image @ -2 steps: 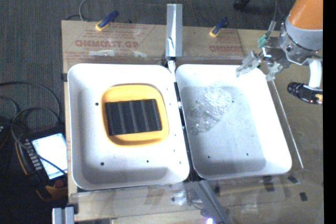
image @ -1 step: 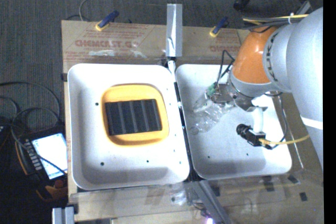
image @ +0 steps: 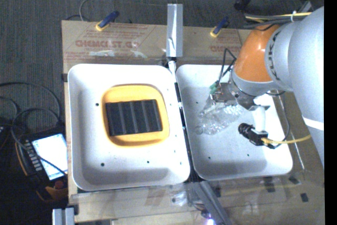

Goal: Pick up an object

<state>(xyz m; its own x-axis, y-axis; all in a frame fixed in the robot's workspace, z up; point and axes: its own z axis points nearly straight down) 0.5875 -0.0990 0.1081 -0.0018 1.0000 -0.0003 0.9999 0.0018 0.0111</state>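
At the right of the frame the gripper (image: pixel 227 93) sits low in the right shallow white bin (image: pixel 274 163), tucked beneath the arm's orange-banded wrist (image: pixel 255 63), and how it is set, or whether it has hold of anything, cannot be told from this slant because the wrist covers it. Just beside it, toward the lower left, lies a crumpled clear plastic wrapper (image: pixel 216 117), the likeliest thing to be picked up; its upper edge appears to reach right up to the gripper, though contact is not certain. The chief risk, as I judge it, is the wrapper itself: thin, slippery and see-through, it may slide out or tear loose on lifting, or only a corner may be caught so that it drops back. A black cable end with a yellow lead (image: pixel 251 134) hangs from the arm close to the wrapper and could brush it aside or snag it as the arm rises. Well apart, in the left white bin (image: pixel 79 87) at the middle left of the frame, rests a yellow-rimmed tray with a dark ribbed insert (image: pixel 134 115), out of harm's way. The brown cardboard-topped desk (image: pixel 121 42) runs along the upper edge behind both bins.
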